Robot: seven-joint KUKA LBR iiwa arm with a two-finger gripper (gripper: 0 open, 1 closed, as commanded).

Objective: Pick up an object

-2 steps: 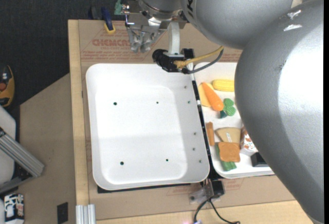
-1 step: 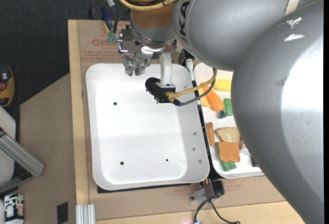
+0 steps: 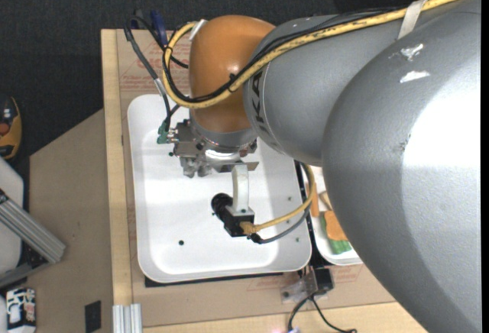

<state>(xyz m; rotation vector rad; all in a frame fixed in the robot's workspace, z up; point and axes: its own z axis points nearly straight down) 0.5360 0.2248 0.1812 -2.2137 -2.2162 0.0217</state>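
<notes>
The grey arm with its orange band (image 3: pixel 221 68) reaches far over the left white bin (image 3: pixel 153 247). My gripper (image 3: pixel 200 163) hangs below the band, low over the upper middle of that bin, and the wrist hides most of it. A white bracket with a black part (image 3: pixel 229 215) and a yellow cable juts from the wrist toward the bin's middle. Orange and green objects (image 3: pixel 336 236) show in a narrow strip of the right bin, just under the arm. A tiny dark speck (image 3: pixel 181 242) lies on the left bin's floor.
The bench's cardboard-coloured edge (image 3: pixel 122 278) borders the left bin. Cables loop around the wrist at the bin's top left (image 3: pixel 157 49). A small black connector (image 3: pixel 317 279) lies on the bench below the bins. The arm covers most of the right bin.
</notes>
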